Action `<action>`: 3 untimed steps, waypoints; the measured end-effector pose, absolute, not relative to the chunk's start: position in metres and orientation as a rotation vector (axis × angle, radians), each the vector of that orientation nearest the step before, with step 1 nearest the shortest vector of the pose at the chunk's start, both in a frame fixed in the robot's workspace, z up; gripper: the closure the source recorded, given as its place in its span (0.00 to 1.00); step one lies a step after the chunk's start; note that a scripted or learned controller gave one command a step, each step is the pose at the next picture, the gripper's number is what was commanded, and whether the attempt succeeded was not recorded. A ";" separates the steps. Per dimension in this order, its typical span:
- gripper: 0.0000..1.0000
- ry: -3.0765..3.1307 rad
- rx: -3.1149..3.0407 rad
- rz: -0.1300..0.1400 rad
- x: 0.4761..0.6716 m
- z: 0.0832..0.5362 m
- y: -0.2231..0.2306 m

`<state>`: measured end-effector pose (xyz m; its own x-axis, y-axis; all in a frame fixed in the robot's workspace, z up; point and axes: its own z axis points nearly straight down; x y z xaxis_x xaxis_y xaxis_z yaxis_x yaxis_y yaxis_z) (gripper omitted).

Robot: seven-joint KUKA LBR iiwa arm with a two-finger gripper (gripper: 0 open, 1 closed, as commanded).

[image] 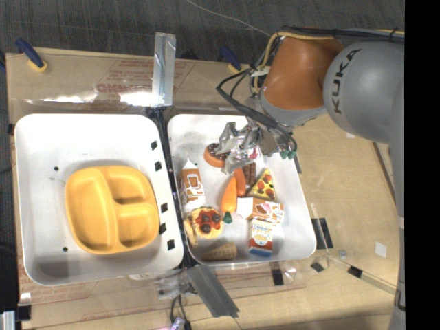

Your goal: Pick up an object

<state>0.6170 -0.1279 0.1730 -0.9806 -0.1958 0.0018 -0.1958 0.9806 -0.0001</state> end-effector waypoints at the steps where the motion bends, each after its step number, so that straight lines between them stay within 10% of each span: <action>1: 0.00 -3.126 0.310 0.000 0.617 0.173 -0.127; 3: 0.00 -3.160 0.108 0.010 0.540 0.100 -0.126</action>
